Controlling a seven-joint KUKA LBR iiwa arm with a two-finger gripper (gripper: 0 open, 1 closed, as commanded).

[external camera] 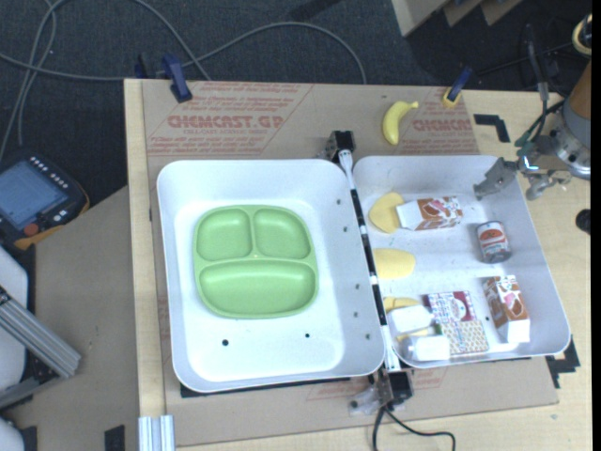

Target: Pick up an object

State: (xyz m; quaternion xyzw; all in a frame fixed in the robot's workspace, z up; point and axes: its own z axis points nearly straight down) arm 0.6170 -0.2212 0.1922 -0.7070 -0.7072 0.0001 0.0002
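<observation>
The jaws hang spread apart and empty over the right bin's far corner, the small brown can lying just below them and a white-and-brown carton to their left. The arm reaches in from the right edge. The left bin holds a green divided plate — a banana lies on the table beyond.
</observation>
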